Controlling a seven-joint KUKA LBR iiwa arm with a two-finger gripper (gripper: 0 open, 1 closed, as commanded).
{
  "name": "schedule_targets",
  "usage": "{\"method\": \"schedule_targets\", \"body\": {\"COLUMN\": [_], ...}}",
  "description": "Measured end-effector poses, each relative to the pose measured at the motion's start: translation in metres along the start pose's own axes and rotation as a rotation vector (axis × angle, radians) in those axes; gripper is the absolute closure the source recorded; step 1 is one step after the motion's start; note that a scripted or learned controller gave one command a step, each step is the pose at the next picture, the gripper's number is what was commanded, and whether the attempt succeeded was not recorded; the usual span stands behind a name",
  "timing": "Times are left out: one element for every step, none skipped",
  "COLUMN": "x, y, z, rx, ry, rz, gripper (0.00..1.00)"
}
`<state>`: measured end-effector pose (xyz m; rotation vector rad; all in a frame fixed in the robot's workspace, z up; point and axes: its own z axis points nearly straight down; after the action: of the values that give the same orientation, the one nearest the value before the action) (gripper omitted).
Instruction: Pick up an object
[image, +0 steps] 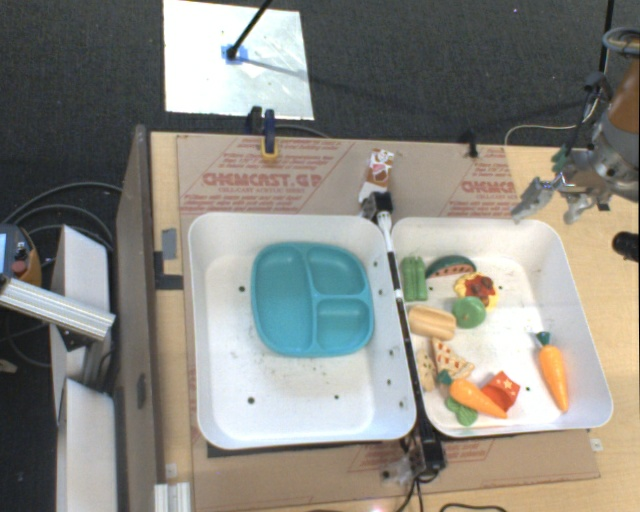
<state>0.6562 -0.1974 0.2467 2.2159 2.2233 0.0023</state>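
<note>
Toy food fills the right bin (575, 290): a carrot (553, 374) lying alone near the right wall, a second carrot (474, 396) toward the front edge touching a red piece (503, 389), a bread roll (432, 322) near the divider, a green vegetable (412, 279) standing along that divider, a watermelon slice (450, 267), a green ball (469, 312) just beside a red and yellow piece (477, 287), and a pizza slice (447, 359). The left bin (215, 300) bears a teal divided plate (311, 299). The gripper (558, 199) hangs above the back right corner of the right bin, its two fingers spread apart with nothing between them, well away from any toy. These pieces look like small, light, hard plastic or wood, smooth enough to slip and likely to skid on the bin floor if nudged. The lone carrot seems the easiest pick, since it lies apart from the rest; gripping it across its thick upper body, not the narrow tip, should give the fingers the firmest hold. The cluster near the divider is crowded, so a descent there risks catching two pieces at once.
</note>
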Motion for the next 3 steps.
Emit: {"method": "schedule_targets", "body": {"x": [0.004,0.041,0.038], "y": [-0.017,-0.051,-0.046], "z": [0.085,0.155,0.139], "rx": [0.008,0.01,-0.005], "ry": [0.003,0.005,-0.001], "rz": [0.002,-0.001,-0.001], "gripper": [0.0,0.0,1.0]}}
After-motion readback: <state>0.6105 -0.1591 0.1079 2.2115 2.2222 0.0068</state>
